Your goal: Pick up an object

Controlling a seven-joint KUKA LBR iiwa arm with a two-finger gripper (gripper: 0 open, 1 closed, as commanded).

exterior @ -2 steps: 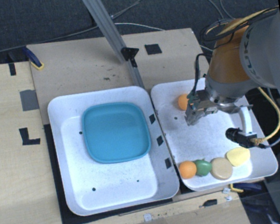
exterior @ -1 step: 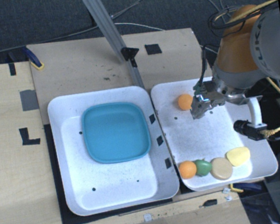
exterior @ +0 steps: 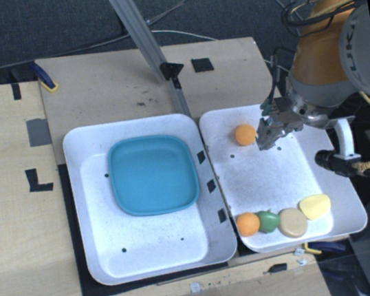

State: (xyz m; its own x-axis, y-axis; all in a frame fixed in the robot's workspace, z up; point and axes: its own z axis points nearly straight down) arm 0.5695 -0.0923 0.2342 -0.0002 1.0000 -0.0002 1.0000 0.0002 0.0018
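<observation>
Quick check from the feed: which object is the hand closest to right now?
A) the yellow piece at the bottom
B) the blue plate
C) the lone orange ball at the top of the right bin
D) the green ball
C: the hand hangs just right of the lone orange ball in the right bin, far from the bottom row.

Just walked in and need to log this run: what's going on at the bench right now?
The KUKA arm reaches in over the right bin, its end effector low beside an orange ball near the bin's far end. Nothing can be seen held. Along the near edge of that bin sit another orange ball, a green ball, a beige round piece and a yellow piece. The left bin holds a blue square plate.
</observation>
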